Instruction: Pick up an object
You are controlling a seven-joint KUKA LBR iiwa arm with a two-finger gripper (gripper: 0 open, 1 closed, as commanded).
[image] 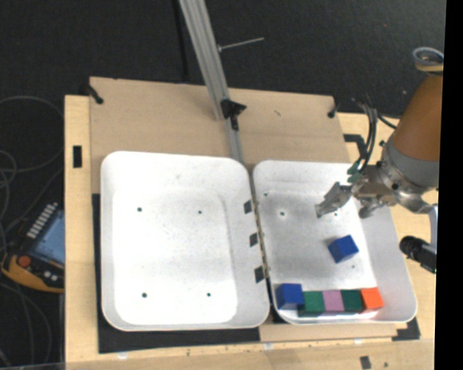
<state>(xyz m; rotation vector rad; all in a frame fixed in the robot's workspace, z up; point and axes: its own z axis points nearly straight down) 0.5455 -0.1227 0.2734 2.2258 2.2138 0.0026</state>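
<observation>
Claw (338,201) hovers above blue cube (343,248), apart, fingers spread, gripping nothing. Cube sits skewed: judged risk, fingers catch corners, cube spins away toward pink block (332,301).

Wooden bench (165,117), two white bins (179,178)

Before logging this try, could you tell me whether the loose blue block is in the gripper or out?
Out: the blue block lies on the right bin floor, below the gripper.
</observation>
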